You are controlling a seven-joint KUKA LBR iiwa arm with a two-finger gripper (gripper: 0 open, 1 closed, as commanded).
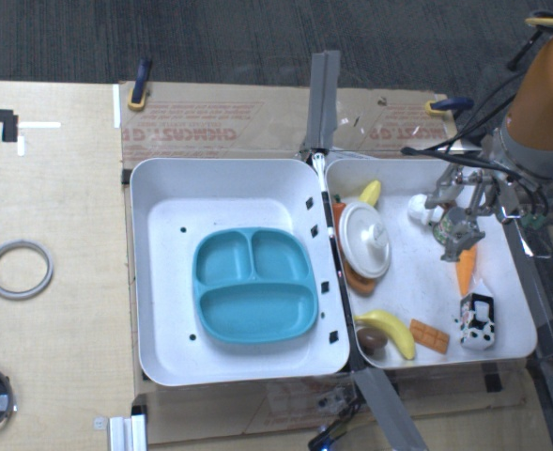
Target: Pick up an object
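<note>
Over the right white bin (520, 280), the metal two-finger gripper (456, 228) hovers just above the orange plastic carrot (466, 269); whether it pinches anything I cannot tell. The pick looks unfinished, lift remaining.

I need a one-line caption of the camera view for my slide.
Gripper low over the carrot in the right bin, which also holds a banana; blue divided plate in the left bin.

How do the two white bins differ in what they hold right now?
The left bin holds one thing, a blue divided plate; the right bin holds many small items, among them a banana and a carrot. The gripper hangs over the right bin. Both are shallow and white.
</note>
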